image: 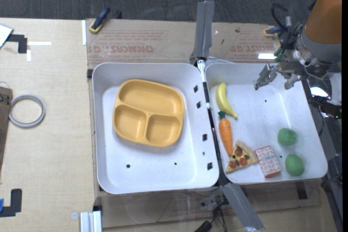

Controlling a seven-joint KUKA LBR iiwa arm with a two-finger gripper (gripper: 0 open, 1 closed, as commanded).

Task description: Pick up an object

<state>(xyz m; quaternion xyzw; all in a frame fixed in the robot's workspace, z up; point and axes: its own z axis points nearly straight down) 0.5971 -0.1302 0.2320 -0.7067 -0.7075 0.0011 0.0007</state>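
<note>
Claw (277, 77) is hovering over the top edge of the right bin (304, 96), high and off to the right, nothing between its fingers. They're reading as spread apart, but it's small and partly blurred at this angle, so treat that as a best guess.

Candidate objects are all sitting in the right bin. Banana (224, 99) and carrot (225, 136) are lying end to end along the left wall, close to the divider. Pizza slice (240, 157) is lying just below the carrot tip, touching or nearly so. Red-and-white box (267, 161) is resting beside the pizza. Two green fruits (287, 137) (294, 164) are sitting near the right wall, one above the other, apart from the rest.

Left bin (103, 133) is carrying a yellow divided plate (148, 112), nothing in it.

My read: the arm is parking at a start pose before picking a target. The green fruits are looking like the cleanest grab, with free space around them. Banana and carrot are hugging the wall, so one finger is risking a clash there.
</note>
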